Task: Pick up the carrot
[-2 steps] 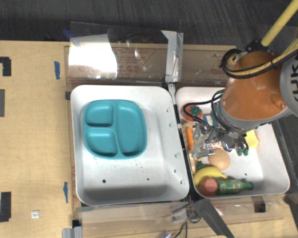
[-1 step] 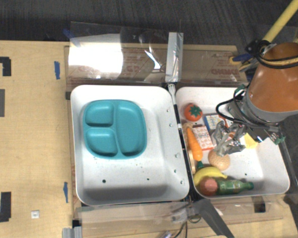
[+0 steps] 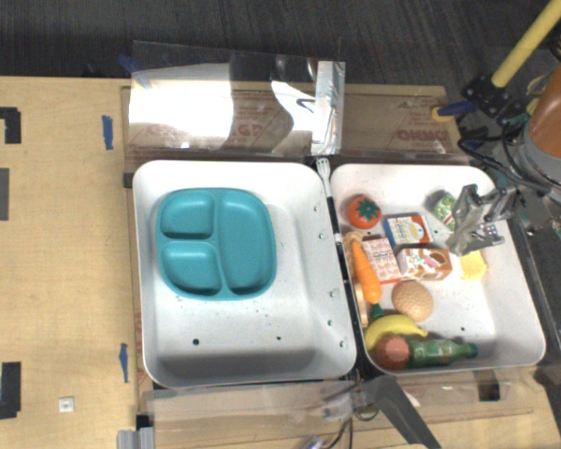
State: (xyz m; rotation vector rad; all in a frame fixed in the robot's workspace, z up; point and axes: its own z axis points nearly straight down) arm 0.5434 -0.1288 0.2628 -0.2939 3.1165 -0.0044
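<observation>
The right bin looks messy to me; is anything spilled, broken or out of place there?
Nothing looks spilled or broken. The right bin holds a jumble of toy food: the carrot lies along its left wall beside a tomato, a banana and small packets. The gripper hovers at the bin's right side, away from the carrot.

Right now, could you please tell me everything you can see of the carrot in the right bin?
The carrot is a small orange toy, plastic by its look, with a hint of green at its lower end. It lies flat in the right bin, close along the left wall, running lengthwise down the view. A small printed packet lies against its right side. The tomato sits just above it, and the banana just below. The gripper is apart from it, toward the bin's right side.
</observation>
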